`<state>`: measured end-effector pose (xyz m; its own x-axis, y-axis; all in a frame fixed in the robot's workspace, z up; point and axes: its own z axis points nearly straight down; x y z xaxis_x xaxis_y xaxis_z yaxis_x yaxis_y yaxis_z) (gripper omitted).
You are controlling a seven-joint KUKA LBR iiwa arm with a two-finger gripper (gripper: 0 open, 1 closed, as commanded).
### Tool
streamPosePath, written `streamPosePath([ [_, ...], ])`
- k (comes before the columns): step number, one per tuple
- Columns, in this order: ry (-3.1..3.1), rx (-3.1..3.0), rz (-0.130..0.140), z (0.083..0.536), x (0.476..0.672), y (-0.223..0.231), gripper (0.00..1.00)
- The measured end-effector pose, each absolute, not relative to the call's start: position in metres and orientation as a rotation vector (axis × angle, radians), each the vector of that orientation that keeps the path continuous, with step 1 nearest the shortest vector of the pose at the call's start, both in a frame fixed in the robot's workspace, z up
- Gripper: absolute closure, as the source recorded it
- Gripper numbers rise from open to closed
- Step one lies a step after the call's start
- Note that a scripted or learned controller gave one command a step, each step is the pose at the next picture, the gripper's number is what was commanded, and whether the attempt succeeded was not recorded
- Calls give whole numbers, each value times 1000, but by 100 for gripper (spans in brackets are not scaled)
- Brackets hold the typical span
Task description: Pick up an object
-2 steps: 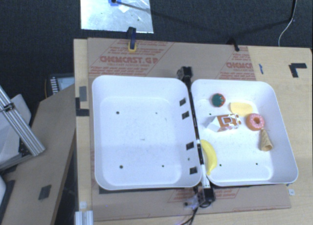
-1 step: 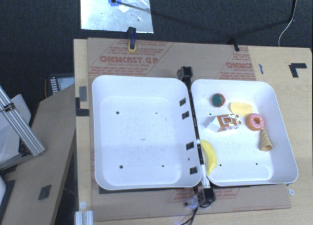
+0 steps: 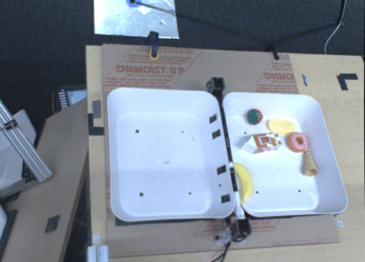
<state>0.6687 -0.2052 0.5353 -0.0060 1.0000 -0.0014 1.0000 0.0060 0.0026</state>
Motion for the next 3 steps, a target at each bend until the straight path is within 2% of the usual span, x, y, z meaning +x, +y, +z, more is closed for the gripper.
streamPosePath([
  [3,2226,2213,1,535,669,-205,100],
])
